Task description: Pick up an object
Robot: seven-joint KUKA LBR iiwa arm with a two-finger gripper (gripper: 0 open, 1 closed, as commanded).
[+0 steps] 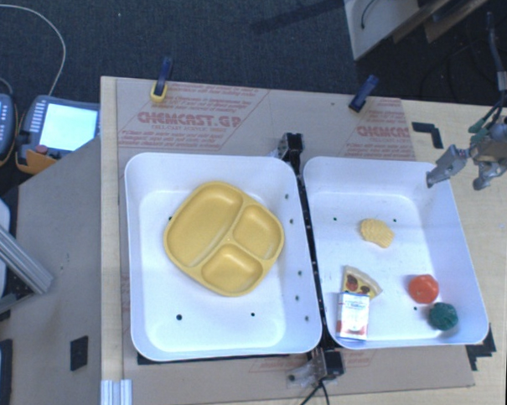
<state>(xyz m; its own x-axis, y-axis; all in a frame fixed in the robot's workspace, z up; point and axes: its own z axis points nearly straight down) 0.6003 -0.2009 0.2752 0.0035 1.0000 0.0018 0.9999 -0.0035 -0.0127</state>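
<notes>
Nearest, a small carton (354,316) lies at the right bin's (405,181) front edge beside a pizza-slice toy (361,283)—loose, ready to pick. Gripper (465,167) hangs spread above that bin's far right corner, holding nothing.

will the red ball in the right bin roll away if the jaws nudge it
Probably. The red ball looks round and smooth, so a nudge could send it rolling. It lies close to the green ball and the bin's wall, which may stop it. It looks small, likely light.
</notes>
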